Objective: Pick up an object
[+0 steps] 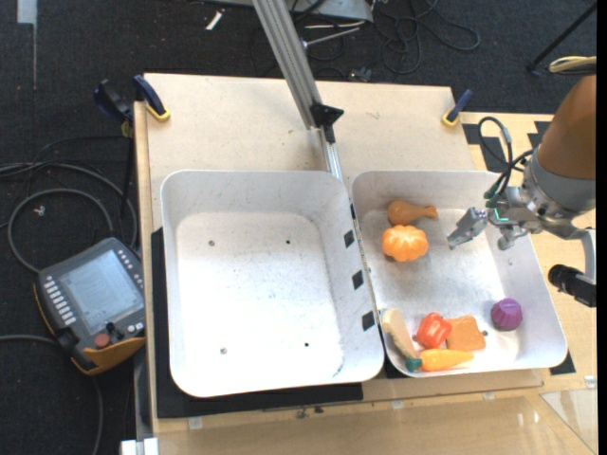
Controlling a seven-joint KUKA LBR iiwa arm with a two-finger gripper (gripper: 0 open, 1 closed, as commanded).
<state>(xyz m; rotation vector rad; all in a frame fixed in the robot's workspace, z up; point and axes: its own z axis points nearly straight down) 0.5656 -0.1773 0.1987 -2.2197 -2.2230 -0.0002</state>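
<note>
Gripper (486,229) position: above the right bin (531,282), near its 2 o'clock edge, fingers spread wide with nothing between them. Nearest item: a round, ribbed orange pumpkin (405,244), at 9 o'clock from the gripper, apart from it. A tan drumstick (410,212) lies just beside the pumpkin at 12 o'clock. A smooth purple ball (506,314) sits at the gripper's 5 o'clock. A glossy red pepper (432,330), an orange block (466,334) and a tapered carrot (446,358) cluster at 7 o'clock.
</note>
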